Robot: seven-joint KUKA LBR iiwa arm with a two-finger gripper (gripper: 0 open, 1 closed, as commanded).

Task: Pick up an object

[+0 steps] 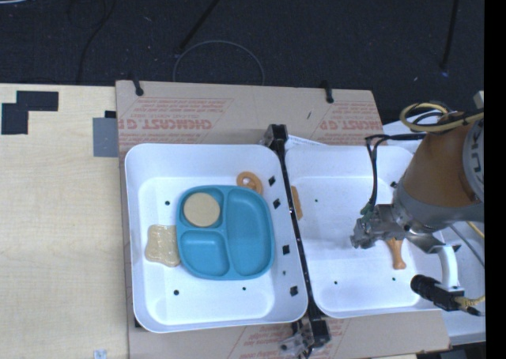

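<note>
The arm is reaching down into the right bin (332, 302), its end effector (365, 232) sitting low over the white floor near the bin's middle; the wrist is blocking it from above, so I cannot tell whether it is released, clenched or grasping anything. Judging by that, the pick is not yet showing as done. An orange-tan object (395, 253) is lying just beside the end effector, partly under the wrist, and is looking like the nearest candidate, though its shape is hard to make out. The other pieces are lying in the left bin (150, 161): a blue divided tray (237, 239) carrying a tan disc (202, 209), a pale waffle-like piece (162, 245) touching the tray's left edge, and an orange ring (250, 182) by the far wall. The right bin's floor is offering open room around the end effector, with the central divider (291, 223) well apart.
</note>
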